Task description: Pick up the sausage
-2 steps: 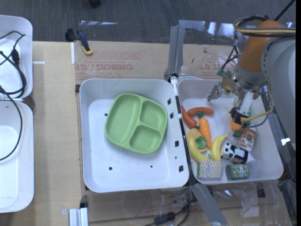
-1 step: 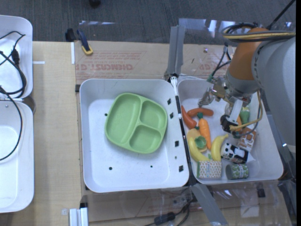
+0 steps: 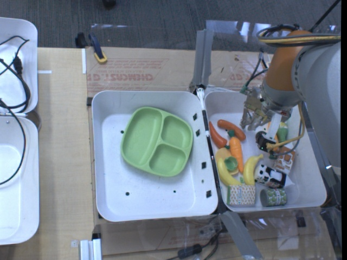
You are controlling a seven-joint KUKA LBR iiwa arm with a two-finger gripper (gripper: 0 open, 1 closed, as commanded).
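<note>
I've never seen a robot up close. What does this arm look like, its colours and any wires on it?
The arm is thick, rounded and light grey, with an orange band above the wrist. Below that sits a darker metal gripper. Thin black and yellow cables loop over the top of the arm and trail down beside the wrist.

Green plate (image 3: 157,141) in left bin (image 3: 108,199). In right bin (image 3: 309,191): carrot (image 3: 236,151), bananas (image 3: 250,169), can (image 3: 274,197), box (image 3: 242,195). Blue clamp (image 3: 97,49) on desk (image 3: 62,145) behind.
</note>
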